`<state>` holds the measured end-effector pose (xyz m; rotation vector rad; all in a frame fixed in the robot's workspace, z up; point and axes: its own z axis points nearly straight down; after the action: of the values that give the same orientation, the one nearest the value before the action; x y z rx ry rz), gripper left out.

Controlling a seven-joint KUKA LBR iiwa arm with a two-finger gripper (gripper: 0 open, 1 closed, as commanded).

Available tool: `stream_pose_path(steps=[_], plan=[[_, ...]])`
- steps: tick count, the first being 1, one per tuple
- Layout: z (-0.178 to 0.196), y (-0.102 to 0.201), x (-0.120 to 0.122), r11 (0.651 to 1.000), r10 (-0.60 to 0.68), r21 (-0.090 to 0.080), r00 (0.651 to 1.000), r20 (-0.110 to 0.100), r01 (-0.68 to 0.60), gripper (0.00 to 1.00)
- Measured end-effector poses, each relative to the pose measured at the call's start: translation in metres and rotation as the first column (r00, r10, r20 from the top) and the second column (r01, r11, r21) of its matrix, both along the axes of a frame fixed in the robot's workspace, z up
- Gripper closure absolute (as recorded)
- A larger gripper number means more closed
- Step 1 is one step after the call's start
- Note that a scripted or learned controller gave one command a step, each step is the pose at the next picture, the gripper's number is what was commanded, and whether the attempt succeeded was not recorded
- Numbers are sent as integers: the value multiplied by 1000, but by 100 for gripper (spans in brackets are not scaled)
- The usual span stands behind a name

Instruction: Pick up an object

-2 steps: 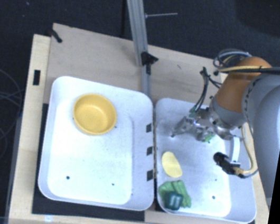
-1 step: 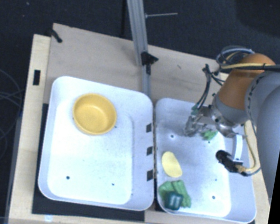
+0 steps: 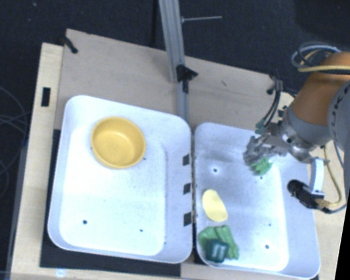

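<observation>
A small green object (image 3: 263, 165) is seen at the tips of the grey two-finger gripper (image 3: 259, 159) over the right white bin (image 3: 281, 222), apparently clamped, so the pick seems made though the lift away remains to be confirmed.

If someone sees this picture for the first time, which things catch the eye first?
Probably the round yellow plastic bowl, alone in the upper part of the left white bin. Next, the gripper at the right white bin's far end, with a small green piece at its tip. Near that bin's front lie a pale yellow oval object and a green toy.
</observation>
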<state>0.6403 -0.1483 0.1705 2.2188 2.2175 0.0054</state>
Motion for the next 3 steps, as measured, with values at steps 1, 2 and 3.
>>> stream_pose_path(steps=[1, 2, 3], plan=[[44, -2, -4, 1000, 0, 0, 1000, -1, 0, 100], [68, -3, -4, 1000, 0, 1, 1000, -3, 0, 100], [59, 41, -31, 1000, 2, 1, 1000, -6, -2, 100]])
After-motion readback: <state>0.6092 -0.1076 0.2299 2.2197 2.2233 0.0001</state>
